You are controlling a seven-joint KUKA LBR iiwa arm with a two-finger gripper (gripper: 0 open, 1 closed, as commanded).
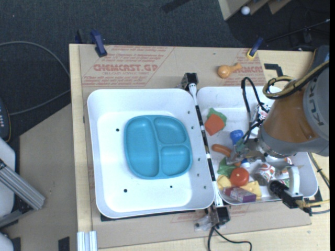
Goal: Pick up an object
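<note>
Camera count: one fixed view.
Position: mounted above the worktop [157, 61], outside the arm's reach.
Facing: downward at a slant; the far worktop edge runs along the upper part of the frame, the near edge along the bottom.
Distance: moderate; both bins fit whole in frame, with dark floor visible beyond the worktop at top and left.
Coverage, left: left bin [104, 156] with a blue divided tray [157, 145] sits near frame centre.
Coverage, right: right bin [220, 95] lies toward the right side, partly covered by the arm [293, 124].
Arm entry: from the right edge of frame.
Shared coverage: not applicable, single view.
</note>
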